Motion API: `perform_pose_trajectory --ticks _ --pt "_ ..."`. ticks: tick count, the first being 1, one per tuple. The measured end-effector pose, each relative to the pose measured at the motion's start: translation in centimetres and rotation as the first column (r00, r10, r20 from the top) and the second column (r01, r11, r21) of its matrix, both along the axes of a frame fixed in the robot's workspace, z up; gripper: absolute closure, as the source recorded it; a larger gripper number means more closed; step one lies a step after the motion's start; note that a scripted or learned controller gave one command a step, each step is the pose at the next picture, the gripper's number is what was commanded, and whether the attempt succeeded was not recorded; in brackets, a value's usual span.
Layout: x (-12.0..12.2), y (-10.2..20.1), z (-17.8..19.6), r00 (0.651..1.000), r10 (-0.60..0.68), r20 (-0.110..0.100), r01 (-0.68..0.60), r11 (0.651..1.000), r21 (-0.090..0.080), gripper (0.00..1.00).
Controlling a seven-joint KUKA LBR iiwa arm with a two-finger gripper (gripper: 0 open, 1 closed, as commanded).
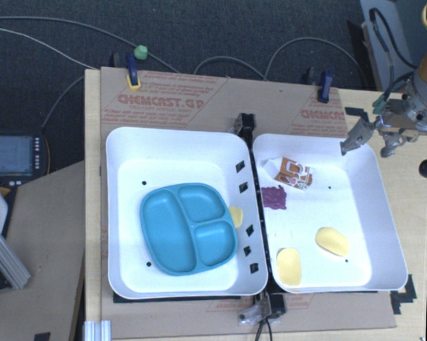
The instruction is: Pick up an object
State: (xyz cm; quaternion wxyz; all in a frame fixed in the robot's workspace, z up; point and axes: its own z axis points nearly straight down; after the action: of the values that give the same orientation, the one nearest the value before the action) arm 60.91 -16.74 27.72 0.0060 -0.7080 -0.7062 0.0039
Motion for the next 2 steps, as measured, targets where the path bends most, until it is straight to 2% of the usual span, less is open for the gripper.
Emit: perform_pose_trajectory --ticks 1,2 --pt "0.2 0.1 0.8 1.0 0.003 0.013 -0.003 1.0 -0.003 0.0" --pt "-0.1 0.5 -5.4 1.0 0.003 0.007 -0.003 1.0 -0.001 0.0"
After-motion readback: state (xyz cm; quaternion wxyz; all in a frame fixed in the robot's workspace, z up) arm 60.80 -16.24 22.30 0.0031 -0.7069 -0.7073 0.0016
